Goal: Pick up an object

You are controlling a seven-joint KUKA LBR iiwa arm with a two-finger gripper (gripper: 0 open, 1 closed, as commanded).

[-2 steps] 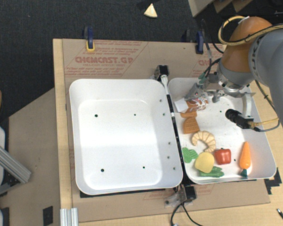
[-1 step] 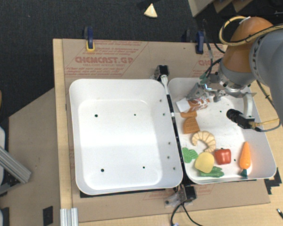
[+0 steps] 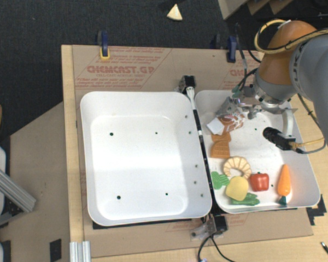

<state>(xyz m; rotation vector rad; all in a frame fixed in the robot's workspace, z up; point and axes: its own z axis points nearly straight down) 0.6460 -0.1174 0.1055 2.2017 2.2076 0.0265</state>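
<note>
Toward the far left corner of the right bin, directly under the gripper, lies a small reddish-brown item with pale patches. Its outline is muddled by the metal above it, and whether the gripper is closed on it or merely over it cannot be told. A white scrap touches the item's left side, and a tan block sits just in front of it. Nearer the camera, well apart from the item, crowd a ridged, croissant-like pastry, a yellow lemon, green leaves, a red pepper and an orange carrot. The left bin adjoins along a dark seam. Both bins rest on a brown board printed in red with "CHEMCAST", with blue clamps on its far edge.
</note>
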